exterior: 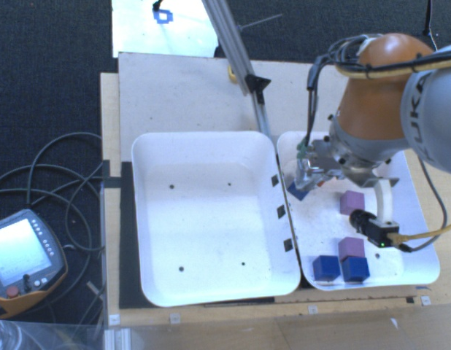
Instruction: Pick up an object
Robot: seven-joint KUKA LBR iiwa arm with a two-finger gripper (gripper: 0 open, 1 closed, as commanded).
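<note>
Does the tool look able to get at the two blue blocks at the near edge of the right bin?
Probably yes: the blue blocks lie uncovered, with only a purple block touching behind.

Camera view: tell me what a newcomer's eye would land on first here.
The big grey arm with its orange band reaches in from the right, its gripper low over the right white bin by a small blue block near the bin's left wall. Two blue cubes and two mauve blocks cluster at that bin's near end, and the large left white bin lies beside it.
</note>
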